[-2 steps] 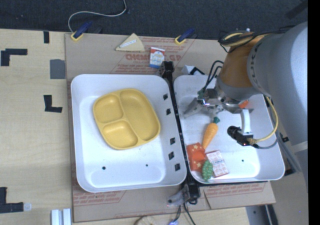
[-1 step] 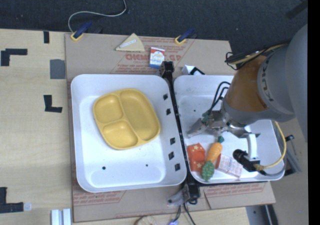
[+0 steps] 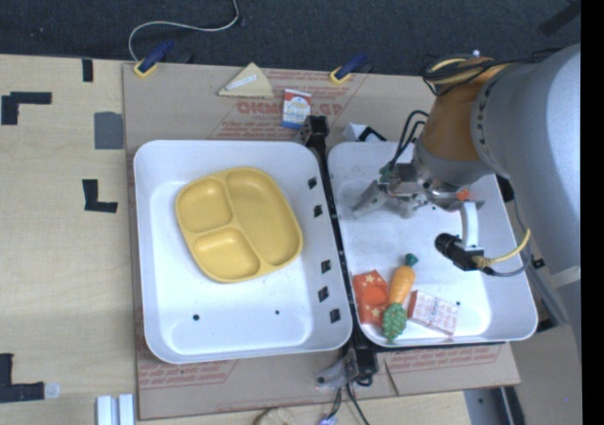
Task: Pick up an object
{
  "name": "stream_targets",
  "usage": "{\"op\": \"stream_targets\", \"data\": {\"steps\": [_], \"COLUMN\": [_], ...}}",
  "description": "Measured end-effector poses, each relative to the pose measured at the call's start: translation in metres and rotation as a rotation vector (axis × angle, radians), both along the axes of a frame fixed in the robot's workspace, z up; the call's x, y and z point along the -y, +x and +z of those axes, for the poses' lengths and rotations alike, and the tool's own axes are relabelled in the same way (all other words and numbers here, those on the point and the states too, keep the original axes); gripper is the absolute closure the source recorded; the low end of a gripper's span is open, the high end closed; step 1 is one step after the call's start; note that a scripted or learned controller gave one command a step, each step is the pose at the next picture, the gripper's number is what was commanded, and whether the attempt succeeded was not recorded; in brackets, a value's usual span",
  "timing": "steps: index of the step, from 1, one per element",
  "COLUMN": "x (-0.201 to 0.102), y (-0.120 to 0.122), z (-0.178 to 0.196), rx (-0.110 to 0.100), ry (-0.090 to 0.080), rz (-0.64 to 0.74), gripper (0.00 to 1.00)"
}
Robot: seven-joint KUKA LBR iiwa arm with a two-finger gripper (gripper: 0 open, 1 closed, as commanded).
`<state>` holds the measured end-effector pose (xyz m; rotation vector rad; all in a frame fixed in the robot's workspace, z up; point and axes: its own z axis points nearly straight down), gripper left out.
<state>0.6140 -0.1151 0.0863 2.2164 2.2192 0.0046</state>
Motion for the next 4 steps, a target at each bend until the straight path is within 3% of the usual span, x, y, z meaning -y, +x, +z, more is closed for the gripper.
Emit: {"op": "stream_targets", "data": {"steps": [2, 3, 4], "x": [0.024, 0.025, -0.041], "y": [-0.113, -0.113, -0.088], "z": [0.000, 0.010, 0.098], "rx": [-0.001, 0.001, -0.005], "ry": [-0.001, -0.002, 0.002], "rz": [-0.002, -0.002, 0.001], "gripper": [0.00, 1.00, 1.00]}}
